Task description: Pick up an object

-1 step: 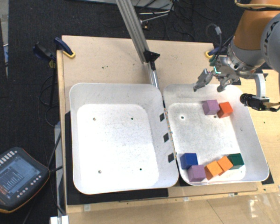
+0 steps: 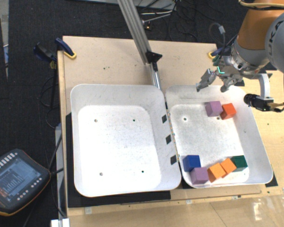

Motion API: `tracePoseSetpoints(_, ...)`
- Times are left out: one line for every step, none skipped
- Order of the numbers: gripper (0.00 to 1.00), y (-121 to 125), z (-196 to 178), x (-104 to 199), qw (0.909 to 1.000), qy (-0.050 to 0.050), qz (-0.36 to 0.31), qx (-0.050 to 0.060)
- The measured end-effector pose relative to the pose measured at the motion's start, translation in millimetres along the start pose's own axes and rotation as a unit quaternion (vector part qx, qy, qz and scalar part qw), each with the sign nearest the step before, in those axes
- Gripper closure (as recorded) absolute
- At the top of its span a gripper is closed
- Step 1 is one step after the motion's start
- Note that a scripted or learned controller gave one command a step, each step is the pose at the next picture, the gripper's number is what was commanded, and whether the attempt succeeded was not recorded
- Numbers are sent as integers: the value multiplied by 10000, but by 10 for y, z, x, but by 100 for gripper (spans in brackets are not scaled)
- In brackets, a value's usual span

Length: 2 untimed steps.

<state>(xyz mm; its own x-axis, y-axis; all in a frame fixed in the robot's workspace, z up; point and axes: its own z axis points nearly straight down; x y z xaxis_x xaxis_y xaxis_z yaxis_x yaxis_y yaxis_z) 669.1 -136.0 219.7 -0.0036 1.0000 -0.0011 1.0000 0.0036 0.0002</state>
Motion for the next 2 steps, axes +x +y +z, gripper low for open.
tracePoseSetpoints(0, -4, 542, -101, 10000, 2, 27, 25)
tracePoseSetpoints(0, 69, 932, -58, 10000, -15, 12, -63)
